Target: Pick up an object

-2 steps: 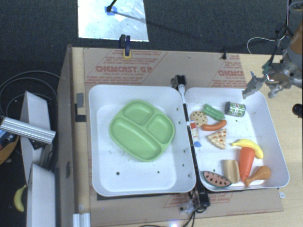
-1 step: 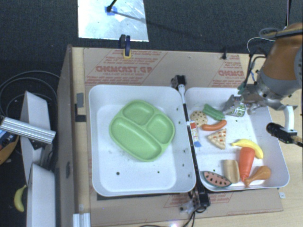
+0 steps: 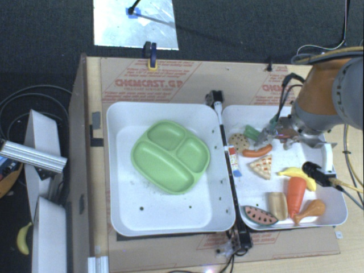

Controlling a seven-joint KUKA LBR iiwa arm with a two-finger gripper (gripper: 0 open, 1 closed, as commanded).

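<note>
- The gripper (image 3: 268, 133) hung low at the right white bin's (image 3: 339, 209) far-left corner; whether its fingers were spread could not be told.
- It hovered just above the orange toy sausage (image 3: 257, 151) and round green-brown cookie (image 3: 252, 132); nothing showed as held.
- A good grasp probably needed centring over one item, away from the yellow pizza wedge (image 3: 261, 166).

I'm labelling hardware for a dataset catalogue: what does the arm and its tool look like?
The arm is a thick, rounded grey body with a broad orange band above the wrist. Thin cables loop over its top and run off to the right. The tool is a small dark-and-metallic assembly at the arm's end; its finer details are too small to make out.
</note>
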